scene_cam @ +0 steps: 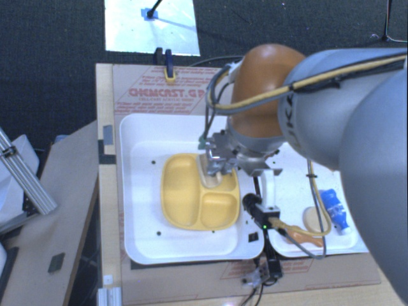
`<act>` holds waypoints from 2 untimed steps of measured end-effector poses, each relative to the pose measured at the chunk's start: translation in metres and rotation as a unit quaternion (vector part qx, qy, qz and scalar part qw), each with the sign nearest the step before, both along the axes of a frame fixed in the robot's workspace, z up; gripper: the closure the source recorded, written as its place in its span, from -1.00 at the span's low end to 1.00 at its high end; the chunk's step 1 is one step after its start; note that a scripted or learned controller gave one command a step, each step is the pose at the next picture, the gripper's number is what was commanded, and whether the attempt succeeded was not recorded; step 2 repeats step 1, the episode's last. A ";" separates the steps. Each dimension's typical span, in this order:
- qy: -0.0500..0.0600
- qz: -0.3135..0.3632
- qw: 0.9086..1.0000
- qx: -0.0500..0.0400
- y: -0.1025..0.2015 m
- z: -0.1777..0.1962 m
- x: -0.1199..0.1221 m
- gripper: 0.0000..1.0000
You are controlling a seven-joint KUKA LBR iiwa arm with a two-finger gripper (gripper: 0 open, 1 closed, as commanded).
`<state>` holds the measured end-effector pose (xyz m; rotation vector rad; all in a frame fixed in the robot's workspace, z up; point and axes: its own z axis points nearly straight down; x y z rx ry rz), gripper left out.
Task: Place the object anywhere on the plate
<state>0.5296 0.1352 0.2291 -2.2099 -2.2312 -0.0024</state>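
The gripper (213, 171) hangs over the yellow plate (185, 196), at the far right part of the plate, close to the ridge that divides its compartments. The plate lies in the left bin (137, 171), about in the middle of it, with its long axis running from the far side of the bin toward the near side.

Between the lower parts of the gripper I see a small pale thing (211, 178), cream coloured, just above or touching the plate surface. It may be the object of the task, but the wrist covers most of it, and I cannot tell if the fingers are closed on it, open around it, or only standing beside it. So the state of the fingers is not clear from here.

If this pale thing is the object, it is directly under the gripper and already within the rim of the plate, so the important relation is vertical: the plate lies straight below, and no side travel seems to be needed. In my judgement the task is near its end, and what remains is a release and a lift straight up.

In the right bin (293, 171) there are other things: a blue tube (334, 209) near the right wall, and a round tan piece (312, 219) beside it. They are well apart from the plate.
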 end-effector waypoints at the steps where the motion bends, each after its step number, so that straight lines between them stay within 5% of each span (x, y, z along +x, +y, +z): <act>1: 0.000 -0.003 1.000 -0.001 -0.003 0.000 0.001 -1.00; 2: 0.000 -0.003 1.000 -0.001 -0.003 0.000 0.001 -1.00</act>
